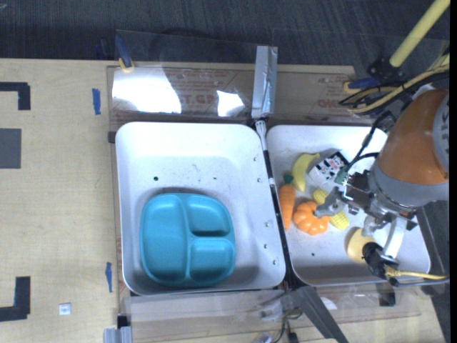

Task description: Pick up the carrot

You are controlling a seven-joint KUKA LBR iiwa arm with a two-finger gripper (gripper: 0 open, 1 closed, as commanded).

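The carrot (pixel 286 204) is orange with a green top and lies lengthwise against the left wall of the right bin (pixel 321 266). The gripper (pixel 334 194) hangs over the middle of that bin, a short way to the right of the carrot. It sits above an orange pumpkin-like toy (pixel 310 220) and a small yellow corn piece (pixel 340 221). The grey arm with its orange band (pixel 414 152) covers the bin's right part. I see nothing held by the gripper.
A yellow banana (pixel 305 168) and a white printed box (pixel 328 166) lie at the back of the right bin, and a yellow lemon (pixel 355 243) lies near its front. The left bin (pixel 186 148) holds a blue divided plate (pixel 188 239). Cables trail at the right.
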